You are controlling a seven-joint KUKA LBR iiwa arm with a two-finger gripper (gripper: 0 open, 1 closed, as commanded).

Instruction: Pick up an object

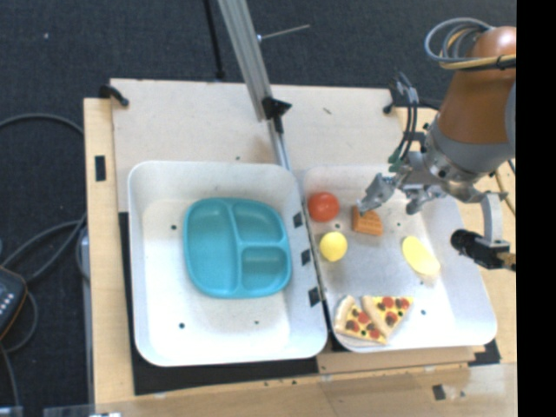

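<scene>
The right bin [452, 320] holds a red ball-like fruit [323, 205], a small orange block [367, 223], a round yellow fruit [333, 247], an oval yellow piece [420, 255] and a pizza slice [373, 316]. My gripper [395, 200] hangs over the back of this bin, open, its fingers spread wide with nothing between them. Its left fingertip [373, 194] stands just above and behind the orange block. The oval yellow piece lies in front of the gripper, a little to the right.
A teal divided plate [236, 247] lies in the left bin [156, 320]. A slanted metal post [252, 59] rises from the back between the bins. The arm's black side part [478, 246] overhangs the right bin's right rim.
</scene>
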